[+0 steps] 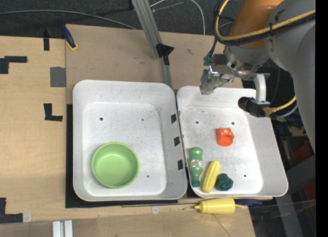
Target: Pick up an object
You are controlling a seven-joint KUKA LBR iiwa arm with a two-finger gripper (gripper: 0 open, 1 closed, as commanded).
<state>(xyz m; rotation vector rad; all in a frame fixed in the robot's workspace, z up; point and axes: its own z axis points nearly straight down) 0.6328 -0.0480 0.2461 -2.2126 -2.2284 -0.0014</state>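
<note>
I see the metal gripper (209, 83) over the right bin's (266, 151) far rim, its opening unclear, above a blocky orange toy (225, 136), green bottle (196, 161) and smooth yellow banana (210, 175).

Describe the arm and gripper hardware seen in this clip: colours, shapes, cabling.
The arm has rounded grey links with a bulbous orange section above the wrist. Black and yellowish cables loop around that section. The gripper is a small metallic grey unit tapering downward.

The right bin's (266, 149) upper half lies open; an orange block (225, 136) sits mid-floor, while a green bottle (196, 161), yellow piece (210, 176) and dark green lump (224, 182) crowd its near-left corner (packed close together).
</note>
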